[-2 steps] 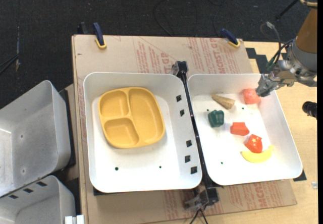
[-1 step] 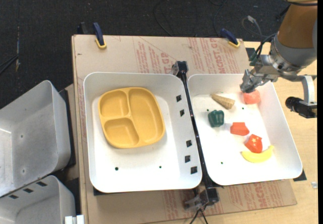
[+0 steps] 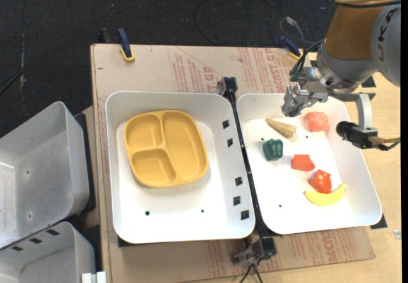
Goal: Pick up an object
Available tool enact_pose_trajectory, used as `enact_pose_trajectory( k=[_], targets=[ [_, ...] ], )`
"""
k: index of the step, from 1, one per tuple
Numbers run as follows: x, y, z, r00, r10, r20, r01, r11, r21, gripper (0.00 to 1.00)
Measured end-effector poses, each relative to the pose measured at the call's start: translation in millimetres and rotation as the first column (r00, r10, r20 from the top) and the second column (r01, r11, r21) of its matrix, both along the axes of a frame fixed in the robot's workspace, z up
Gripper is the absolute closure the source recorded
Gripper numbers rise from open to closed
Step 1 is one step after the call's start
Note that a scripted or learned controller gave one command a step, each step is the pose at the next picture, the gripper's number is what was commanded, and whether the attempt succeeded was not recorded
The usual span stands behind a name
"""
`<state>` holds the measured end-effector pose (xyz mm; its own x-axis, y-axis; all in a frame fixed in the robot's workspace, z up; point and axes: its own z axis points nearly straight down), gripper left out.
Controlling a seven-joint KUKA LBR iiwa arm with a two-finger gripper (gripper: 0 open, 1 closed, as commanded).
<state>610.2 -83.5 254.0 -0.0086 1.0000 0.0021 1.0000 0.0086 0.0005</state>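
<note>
Hand (image 3: pixel 292 107) low over right bin (image 3: pixel 357 211), far end; open or closed impossible to tell. Just below it, tan wedge (image 3: pixel 282 127); pink piece (image 3: pixel 317 121) beside. Further off: green pepper (image 3: pixel 273 149), red pieces, banana (image 3: pixel 325 196). Yellow tray (image 3: pixel 166 148) in left bin.

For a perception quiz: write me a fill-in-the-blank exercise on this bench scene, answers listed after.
1. The yellow divided plate lies in the ____ bin.
2. The plate has ____ compartments.
3. The gripper hangs over the right bin, closest to the ____ wedge.
4. The banana lies touching a ____ piece.

Missing words: left; three; tan; red
</note>
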Motion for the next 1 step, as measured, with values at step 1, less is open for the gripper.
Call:
enact_pose_trajectory(
  k=[1],
  targets=[
    [5.8, 57.0, 5.5, 1.000, 0.000, 0.001, 0.000, 1.000, -0.001, 1.00]
  ],
)
